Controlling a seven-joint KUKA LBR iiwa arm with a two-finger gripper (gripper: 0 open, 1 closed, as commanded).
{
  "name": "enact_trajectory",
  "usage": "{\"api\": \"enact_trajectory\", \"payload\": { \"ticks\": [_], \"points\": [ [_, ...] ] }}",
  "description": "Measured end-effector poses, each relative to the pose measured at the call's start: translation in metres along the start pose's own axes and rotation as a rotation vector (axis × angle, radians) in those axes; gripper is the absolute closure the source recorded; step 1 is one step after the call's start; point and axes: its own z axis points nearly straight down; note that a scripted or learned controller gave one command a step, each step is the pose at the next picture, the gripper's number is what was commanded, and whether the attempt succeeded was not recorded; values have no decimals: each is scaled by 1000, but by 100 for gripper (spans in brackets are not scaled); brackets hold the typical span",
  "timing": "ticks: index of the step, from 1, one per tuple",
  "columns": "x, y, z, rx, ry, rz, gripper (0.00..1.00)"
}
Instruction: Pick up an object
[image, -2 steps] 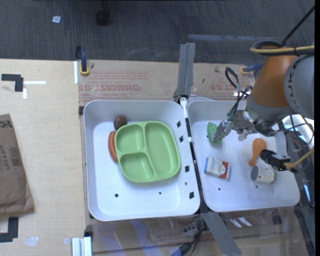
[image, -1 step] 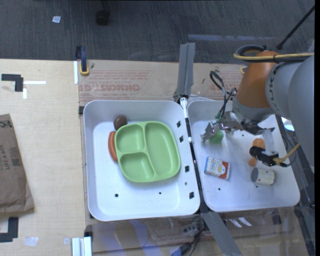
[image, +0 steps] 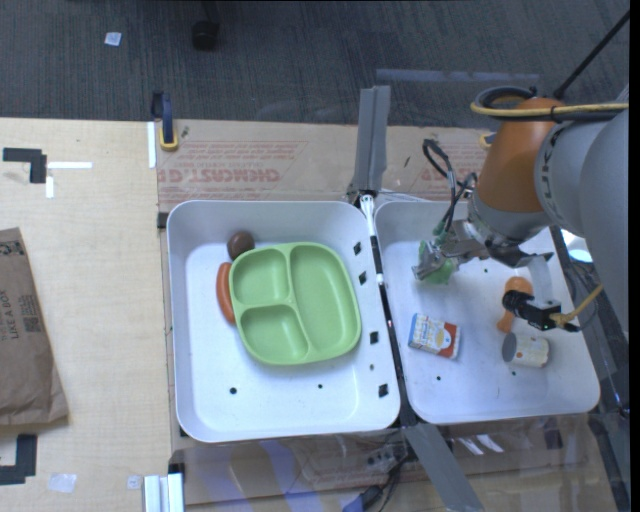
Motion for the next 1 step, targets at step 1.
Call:
{"api": "enact_trajectory", "payload": {
  "ticks": [1],
  "points": [
    [54, 46, -93, -1, 0, 80, 100]
  ]
}}
